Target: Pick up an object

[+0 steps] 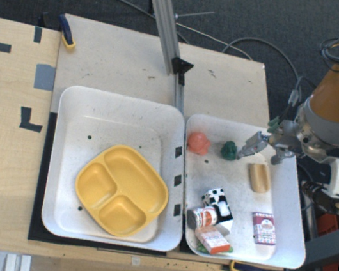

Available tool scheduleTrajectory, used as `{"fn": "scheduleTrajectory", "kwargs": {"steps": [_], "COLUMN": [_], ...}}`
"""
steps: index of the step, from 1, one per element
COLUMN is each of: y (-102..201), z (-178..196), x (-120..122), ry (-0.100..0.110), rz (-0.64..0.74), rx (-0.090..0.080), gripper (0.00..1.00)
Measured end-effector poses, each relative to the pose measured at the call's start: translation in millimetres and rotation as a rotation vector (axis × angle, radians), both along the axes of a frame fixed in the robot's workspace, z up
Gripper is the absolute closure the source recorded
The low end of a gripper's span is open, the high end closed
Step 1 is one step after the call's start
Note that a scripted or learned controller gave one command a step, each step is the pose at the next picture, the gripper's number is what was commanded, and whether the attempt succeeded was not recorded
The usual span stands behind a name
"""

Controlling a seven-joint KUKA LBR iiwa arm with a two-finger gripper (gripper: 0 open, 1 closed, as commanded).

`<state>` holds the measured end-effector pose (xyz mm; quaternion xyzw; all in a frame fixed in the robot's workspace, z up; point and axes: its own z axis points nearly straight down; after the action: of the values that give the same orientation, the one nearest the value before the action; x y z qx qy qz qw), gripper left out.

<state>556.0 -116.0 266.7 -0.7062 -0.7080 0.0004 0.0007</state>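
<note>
Hovering over the right bin [298, 216], the gripper [263, 151] has its fingers apart and empty, nothing lifted yet, with the green toy [229, 150] and tan block [258, 177] just beside it.

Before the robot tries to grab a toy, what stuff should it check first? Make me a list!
1. Hand is over the right bin, where the toys are: ok.
2. Hand open and nothing in it: ok, the two fingers stand apart with no object between them.
3. A toy is close by: ok, the green ball lies just beside the hand, and the tan block just below it.
4. Green ball has room around it: ok, the pink ball lies apart from it.
5. Hand low enough to grab: cannot tell from above.
6. Yellow tray is out of the way: ok, it sits in the left bin.
</note>
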Motion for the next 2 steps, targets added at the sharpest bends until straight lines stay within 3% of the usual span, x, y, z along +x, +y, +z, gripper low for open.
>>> {"fn": "scheduleTrajectory", "kwargs": {"steps": [1, 2], "y": [0.0, 1.8], "z": [0.0, -44.3], "x": [0.0, 3.4], "ry": [0.000, 0.004], "rz": [0.000, -0.001], "rx": [0.000, -0.001], "gripper": [0.00, 0.00]}}
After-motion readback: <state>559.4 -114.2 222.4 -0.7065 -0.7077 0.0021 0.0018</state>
